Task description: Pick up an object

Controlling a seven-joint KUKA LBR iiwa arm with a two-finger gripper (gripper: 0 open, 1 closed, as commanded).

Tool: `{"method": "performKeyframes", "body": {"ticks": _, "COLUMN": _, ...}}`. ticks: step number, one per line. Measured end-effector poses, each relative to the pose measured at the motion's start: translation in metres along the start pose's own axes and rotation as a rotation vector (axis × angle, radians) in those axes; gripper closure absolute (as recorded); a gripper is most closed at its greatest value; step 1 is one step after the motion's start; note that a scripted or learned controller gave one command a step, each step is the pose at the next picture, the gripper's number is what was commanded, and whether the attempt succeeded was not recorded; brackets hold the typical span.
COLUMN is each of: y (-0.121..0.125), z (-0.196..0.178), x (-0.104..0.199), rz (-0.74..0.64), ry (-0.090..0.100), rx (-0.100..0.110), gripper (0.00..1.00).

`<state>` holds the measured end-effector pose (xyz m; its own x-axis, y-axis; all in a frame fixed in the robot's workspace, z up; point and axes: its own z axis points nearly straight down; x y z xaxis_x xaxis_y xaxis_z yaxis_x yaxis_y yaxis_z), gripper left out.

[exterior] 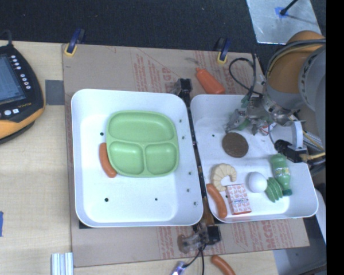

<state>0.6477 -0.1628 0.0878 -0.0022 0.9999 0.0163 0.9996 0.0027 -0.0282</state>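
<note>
- The gripper hangs over the far part of the right bin, just beyond a brown disc; jaw state cannot be told (too cluttered).
- Near side of that bin: croissant, white egg, green bottle, small carton, sausage.
- Left bin: green divided plate, another sausage touching its left edge.

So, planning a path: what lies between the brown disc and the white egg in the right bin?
Nothing: in the camera view, bare white bin floor runs from the brown disc to the white egg.
</note>
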Motion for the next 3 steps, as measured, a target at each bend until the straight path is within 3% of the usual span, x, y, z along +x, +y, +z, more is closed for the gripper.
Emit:
{"method": "performKeyframes", "body": {"ticks": 1, "y": -0.062, "z": -0.002, "x": 0.002, "rz": -0.004, "ry": -0.018, "rx": -0.024, "gripper": 0.0}}
{"method": "performKeyframes", "body": {"ticks": 2, "y": -0.062, "z": -0.013, "x": 0.001, "rz": -0.007, "ry": -0.02, "rx": -0.023, "gripper": 1.0}}
{"method": "performKeyframes", "body": {"ticks": 3, "y": -0.058, "z": -0.102, "x": 0.079, "rz": -0.003, "ry": -0.016, "rx": -0.027, "gripper": 1.0}}
